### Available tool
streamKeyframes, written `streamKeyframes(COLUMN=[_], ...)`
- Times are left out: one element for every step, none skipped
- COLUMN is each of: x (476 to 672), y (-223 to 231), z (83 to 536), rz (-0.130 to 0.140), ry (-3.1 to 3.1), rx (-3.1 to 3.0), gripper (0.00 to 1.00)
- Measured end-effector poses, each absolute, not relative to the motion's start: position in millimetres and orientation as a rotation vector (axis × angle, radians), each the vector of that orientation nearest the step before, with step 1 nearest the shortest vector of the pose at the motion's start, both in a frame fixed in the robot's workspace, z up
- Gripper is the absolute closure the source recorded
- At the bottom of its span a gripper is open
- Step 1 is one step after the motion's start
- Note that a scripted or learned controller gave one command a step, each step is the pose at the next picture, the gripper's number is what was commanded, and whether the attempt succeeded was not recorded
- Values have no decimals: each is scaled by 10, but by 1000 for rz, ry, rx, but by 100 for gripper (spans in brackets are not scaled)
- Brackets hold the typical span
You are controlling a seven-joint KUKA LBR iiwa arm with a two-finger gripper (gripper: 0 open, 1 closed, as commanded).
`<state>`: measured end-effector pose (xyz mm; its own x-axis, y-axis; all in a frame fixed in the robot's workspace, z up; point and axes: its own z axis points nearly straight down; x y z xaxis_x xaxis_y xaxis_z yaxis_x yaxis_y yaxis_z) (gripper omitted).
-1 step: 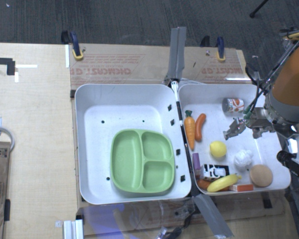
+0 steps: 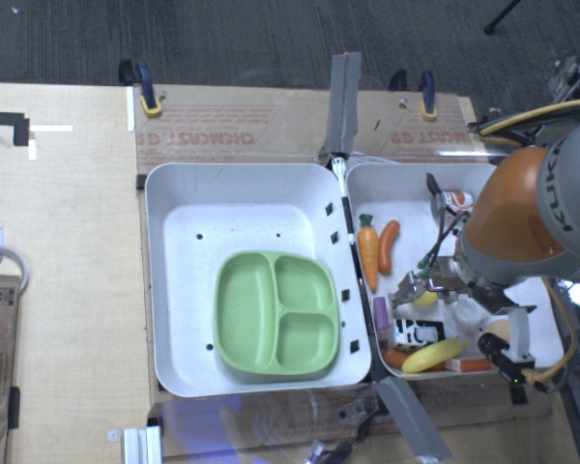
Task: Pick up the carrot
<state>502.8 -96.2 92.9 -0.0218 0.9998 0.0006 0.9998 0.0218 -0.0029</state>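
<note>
The carrot, orange with a green top, lies upright along the left wall of the right bin. A small red-orange sausage-like piece lies just to its right. My gripper hangs low in the right bin, to the right of and below the carrot, apart from it. Its metal fingers point left over a yellow item. The carrot is not between the fingers. The arm's orange band covers the bin's right part.
The left bin holds a green three-compartment plate. In the right bin's front lie a banana, a black-and-white box, a purple item and a red piece. A red-white item sits at the back.
</note>
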Motion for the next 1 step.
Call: streamKeyframes(x=[5198], y=[-949], z=[907], rz=[4], ry=[-1899], rx=[-2500], gripper=[0])
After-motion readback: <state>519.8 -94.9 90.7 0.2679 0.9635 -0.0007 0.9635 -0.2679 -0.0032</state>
